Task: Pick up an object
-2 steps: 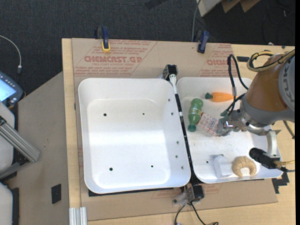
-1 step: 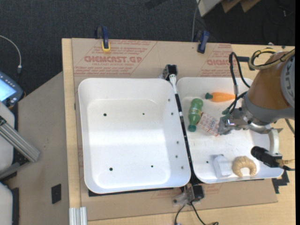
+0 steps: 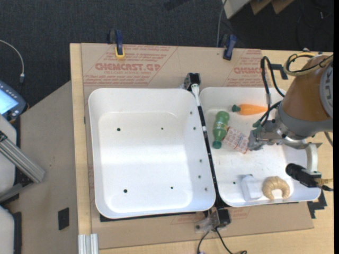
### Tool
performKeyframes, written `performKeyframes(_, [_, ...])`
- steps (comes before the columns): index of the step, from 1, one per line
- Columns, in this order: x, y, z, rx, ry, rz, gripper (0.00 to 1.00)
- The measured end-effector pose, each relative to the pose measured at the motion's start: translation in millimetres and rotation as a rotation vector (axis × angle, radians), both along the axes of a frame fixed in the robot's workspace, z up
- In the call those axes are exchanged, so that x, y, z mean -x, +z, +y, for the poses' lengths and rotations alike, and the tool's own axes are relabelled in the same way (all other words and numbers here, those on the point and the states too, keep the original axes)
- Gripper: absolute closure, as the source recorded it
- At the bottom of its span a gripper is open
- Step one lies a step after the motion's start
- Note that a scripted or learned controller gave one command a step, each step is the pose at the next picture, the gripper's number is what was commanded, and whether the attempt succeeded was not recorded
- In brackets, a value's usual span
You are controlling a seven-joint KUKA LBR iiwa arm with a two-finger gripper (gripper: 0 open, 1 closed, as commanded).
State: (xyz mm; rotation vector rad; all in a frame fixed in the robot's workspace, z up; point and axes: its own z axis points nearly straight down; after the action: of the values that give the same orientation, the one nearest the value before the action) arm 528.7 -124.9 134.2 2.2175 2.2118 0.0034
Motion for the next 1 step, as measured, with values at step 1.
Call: performKeyframes(1, [-0.2, 9.8, -0.2, 0.001, 0.0, -0.001, 1.0])
